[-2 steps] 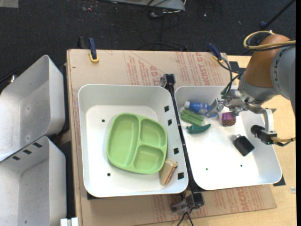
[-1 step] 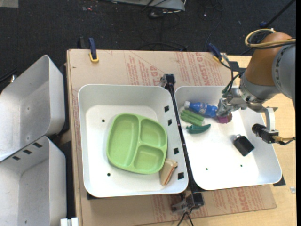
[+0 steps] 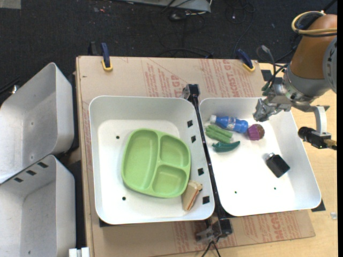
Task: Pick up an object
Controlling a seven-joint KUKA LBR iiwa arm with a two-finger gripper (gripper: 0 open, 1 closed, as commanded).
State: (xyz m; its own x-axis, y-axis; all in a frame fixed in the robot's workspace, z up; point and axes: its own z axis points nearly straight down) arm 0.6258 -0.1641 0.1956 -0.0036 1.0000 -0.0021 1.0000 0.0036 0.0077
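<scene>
The right bin (image 3: 300, 191) holds a blue and white bottle (image 3: 230, 123), a light green piece (image 3: 218, 133), a dark green pepper-like toy (image 3: 226, 146), a purple ball (image 3: 255, 131) and a small black block (image 3: 277, 165). My gripper (image 3: 262, 113) hangs over the bin's upper right part, just above and to the right of the purple ball. Nothing shows between its fingers.
The left bin (image 3: 102, 143) carries a light green divided plate (image 3: 156, 163) and a tan wedge (image 3: 191, 196) at its lower right corner. Two further white bins (image 3: 32, 122) stand off the bench at the far left. A black clamp (image 3: 191, 91) sits between the bins.
</scene>
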